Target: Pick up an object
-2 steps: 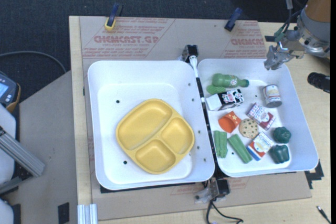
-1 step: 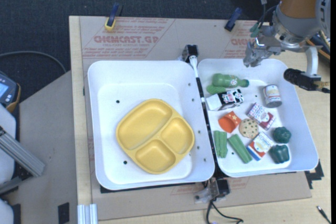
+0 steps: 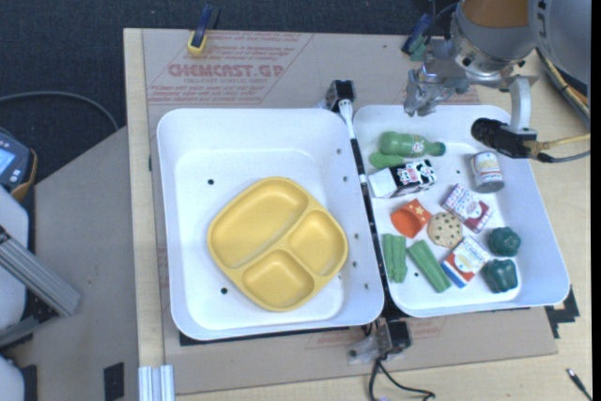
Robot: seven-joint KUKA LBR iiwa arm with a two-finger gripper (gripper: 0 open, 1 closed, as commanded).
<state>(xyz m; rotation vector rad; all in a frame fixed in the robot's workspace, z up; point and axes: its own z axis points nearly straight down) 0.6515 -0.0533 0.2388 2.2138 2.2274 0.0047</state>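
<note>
The right bin [image 3: 545, 230] holds several small items: a green bottle [image 3: 406, 144] lying on its side, a black-and-white carton [image 3: 411, 176], a silver can [image 3: 486, 170], an orange piece [image 3: 409, 220], a cookie [image 3: 442, 228], two green pods [image 3: 394, 256], a red-and-white packet [image 3: 467, 205] and two dark green peppers [image 3: 504, 240]. My gripper [image 3: 427, 97] hangs over the far rim of the right bin, just beyond the green bottle, with nothing seen in it.
A yellow divided plate [image 3: 277, 241] lies in the left bin [image 3: 178, 155]. A black part [image 3: 498, 138] attached to the arm juts over the right bin's far right. A clamp [image 3: 340, 95] sits where the two bins meet.
</note>
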